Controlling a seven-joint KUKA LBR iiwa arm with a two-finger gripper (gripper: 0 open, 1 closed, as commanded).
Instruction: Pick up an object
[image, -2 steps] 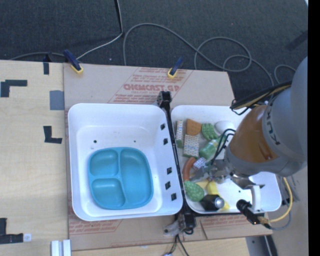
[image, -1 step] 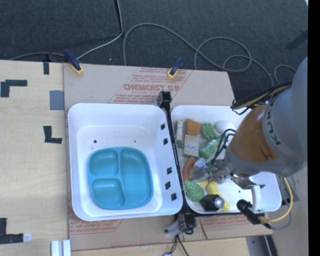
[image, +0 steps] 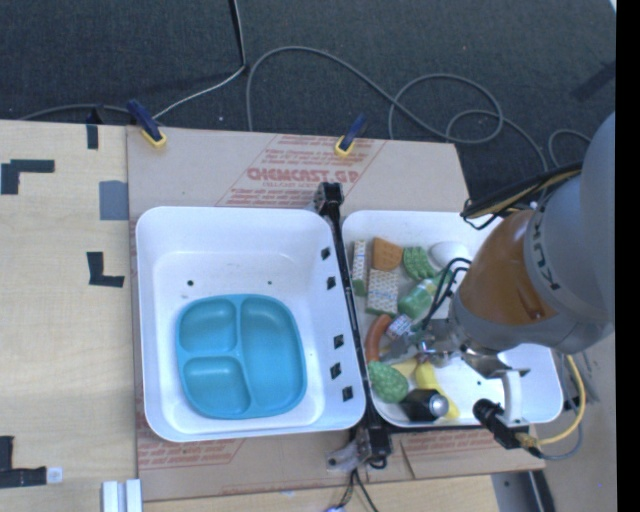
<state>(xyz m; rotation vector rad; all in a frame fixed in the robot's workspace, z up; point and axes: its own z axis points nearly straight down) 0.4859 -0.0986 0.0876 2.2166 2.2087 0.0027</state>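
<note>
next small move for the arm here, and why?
Probably a short straight descent onto the pile. The gripper sits low in the right bin, over the crowded small objects, with nothing visibly between its fingers. The left bin holds a blue divided tray, well away from the arm.

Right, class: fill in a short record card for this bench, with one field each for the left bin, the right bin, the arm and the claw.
Left bin: shallow white bin holding a blue three-compartment plastic plate
Right bin: shallow white bin holding a heap of small objects, among them a green lumpy piece and a black cylinder
Arm: grey arm with orange band, over the right bin
Claw: claw low among the heap; grip unclear
</note>
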